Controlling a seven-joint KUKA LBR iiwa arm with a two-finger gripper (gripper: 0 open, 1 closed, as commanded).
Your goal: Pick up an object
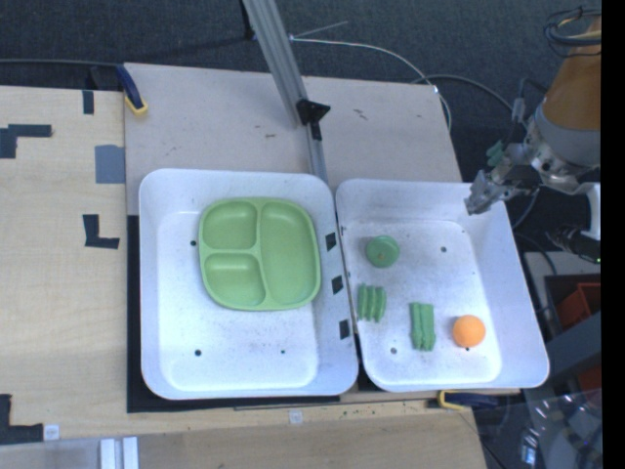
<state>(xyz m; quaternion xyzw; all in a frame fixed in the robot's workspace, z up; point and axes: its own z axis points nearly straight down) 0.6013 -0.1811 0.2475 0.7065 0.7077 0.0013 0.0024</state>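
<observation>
The right bin (pixel 493 262) holds a round green piece (pixel 382 251), two ribbed green pieces (pixel 371 303) (pixel 422 325) and a small orange ball (pixel 469 331). My gripper (pixel 481 195) hangs over the far right rim of that bin, above and to the right of all the objects. Nothing shows between its fingers. The arm reaches in from the right edge of the view.
A green divided plate (pixel 260 253) lies in the left bin (pixel 166 291). A metal pole (pixel 283 57) slants over the bench behind the bins. Cables run along the bench's far right side.
</observation>
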